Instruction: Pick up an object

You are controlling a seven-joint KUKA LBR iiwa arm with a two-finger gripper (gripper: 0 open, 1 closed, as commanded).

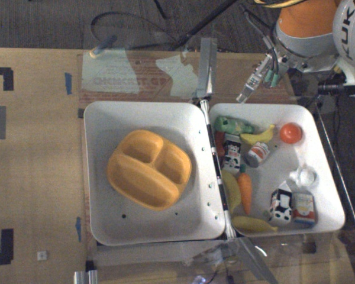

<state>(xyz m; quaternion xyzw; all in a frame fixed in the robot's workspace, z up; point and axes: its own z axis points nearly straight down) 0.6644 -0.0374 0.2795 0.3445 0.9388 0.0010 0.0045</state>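
1. While poised over the bench (41, 158) just behind the right bin (325, 158), well above its contents: gripper (245, 96), tilted. Jaw state impossible to tell at this slant; nothing seen held.
2. Candidates, crowded in the right bin: green toy (234, 124), banana (257, 136), red ball (290, 133), can (257, 154), carrot (245, 192), clear cup (305, 175), two cartons (280, 206) near the front corner. Alone in the left bin (100, 129): yellow tray (149, 168).
3. Risk of closing on air: likely if lowered into a gap between the ball and the cup.
4. Risk of a double grab or a jam: likely along the bin's left wall, where the green toy, the banana and the can lie touching or nearly so.
5. Risk of roll-away: probably the ball or the can, if nudged off-centre before closing.
6. Risk of slipping: the carrot tapers, and the cup looks thin, so a squeeze may deform or eject it.
7. Risk of striking the back rim: plausible if brought straight down from here without first moving forward over the bin.
8. Poor odds on the tray: apparently too broad and shallow for two fingers, save at its edge.
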